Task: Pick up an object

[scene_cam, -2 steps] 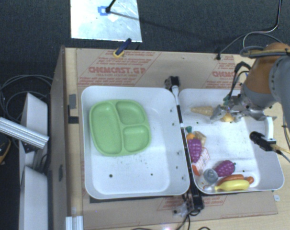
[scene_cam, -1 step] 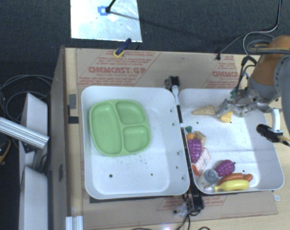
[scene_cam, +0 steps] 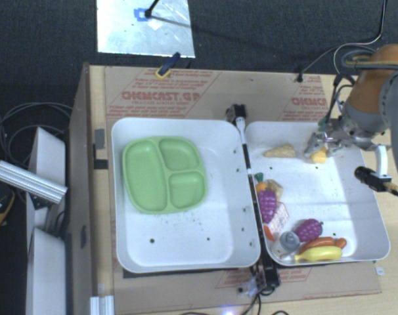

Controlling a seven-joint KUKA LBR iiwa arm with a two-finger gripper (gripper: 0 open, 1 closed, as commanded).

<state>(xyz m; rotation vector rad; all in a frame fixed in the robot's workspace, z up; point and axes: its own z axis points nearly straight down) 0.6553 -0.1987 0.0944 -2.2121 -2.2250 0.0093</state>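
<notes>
The gripper [scene_cam: 319, 148] is down in the upper right part of the right bin [scene_cam: 356, 195], and there's a small yellow piece [scene_cam: 319, 155] right at its tips. Looks like the fingers are pinched on it, with the yellow bit poking out just below the metal. The arm [scene_cam: 376, 90] comes in from the right, grey with that orange band sitting above the wrist.

Just left of the gripper there's a pale wedge [scene_cam: 280, 151] lying flat on the bin floor, near it but not touching. The rest of the stuff is piled toward the lower left corner of the same bin: a bunch of purple grapes [scene_cam: 267, 205] against the divider, another purple cluster [scene_cam: 308, 229] lower down, a banana [scene_cam: 317, 254] along the bottom edge with an orange carrot-looking thing [scene_cam: 325, 243] right above it, and a small grey object [scene_cam: 289, 241] beside those.

The left bin [scene_cam: 179, 241] has a green divided plate [scene_cam: 164, 174] sitting in its upper left area, three compartments. Both bins sit on a brown cardboard sheet [scene_cam: 186, 90].
</notes>
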